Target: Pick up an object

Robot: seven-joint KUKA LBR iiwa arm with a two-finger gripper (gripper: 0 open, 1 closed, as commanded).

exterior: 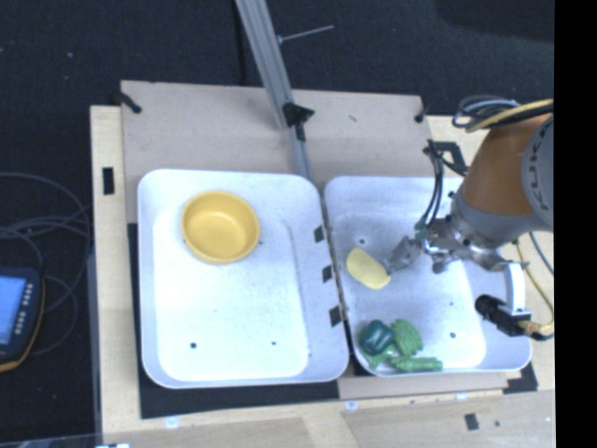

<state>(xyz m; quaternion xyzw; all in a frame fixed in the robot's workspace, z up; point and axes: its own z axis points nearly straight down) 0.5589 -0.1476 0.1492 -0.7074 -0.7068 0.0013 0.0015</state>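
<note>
The gripper (403,255) hangs just beside the yellow object (367,270) near the right bin's (466,339) left edge (jaw state unreadable); reaching seems underway; next it must straddle that object.

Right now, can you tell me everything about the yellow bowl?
The yellow bowl is round and plain, with a smooth surface that looks like plastic. It sits upright, its open side facing up, and nothing can be seen inside it. It rests on the floor of the left white bin, in the far left part, near the corner. Nothing else touches it. The arm works over the other bin, well away from it.
</note>
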